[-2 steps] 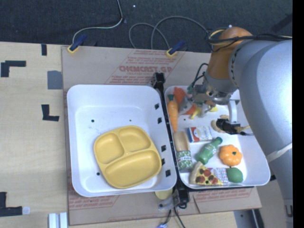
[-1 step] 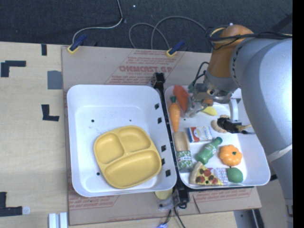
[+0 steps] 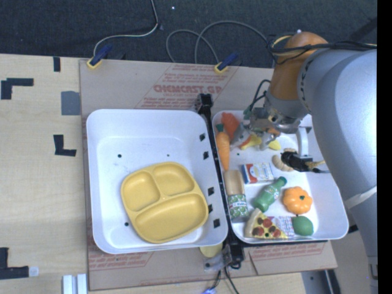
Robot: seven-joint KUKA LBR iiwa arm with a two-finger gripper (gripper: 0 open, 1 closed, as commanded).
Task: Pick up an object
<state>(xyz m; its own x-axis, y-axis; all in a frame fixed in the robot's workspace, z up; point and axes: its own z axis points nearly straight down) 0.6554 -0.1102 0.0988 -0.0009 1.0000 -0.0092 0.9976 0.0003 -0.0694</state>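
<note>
My gripper (image 3: 258, 132) hangs low over the far end of the right bin (image 3: 340, 218), above a small yellow piece (image 3: 248, 143). Just to its left lie a red-orange vegetable (image 3: 229, 122) and a carrot (image 3: 222, 150). Nearer the front are a tan bread roll (image 3: 233, 181), a white carton (image 3: 257, 173), a green bottle (image 3: 269, 193), an orange pumpkin (image 3: 296, 199), a lime (image 3: 302, 225), a pizza slice (image 3: 264, 226) and a green packet (image 3: 237, 207). Nothing shows as held.
The left bin (image 3: 107, 130) holds a yellow divided plate (image 3: 164, 201). A black hinge strip (image 3: 211, 158) runs between the two bins. Cables loop on the dark floor behind the bench.
</note>
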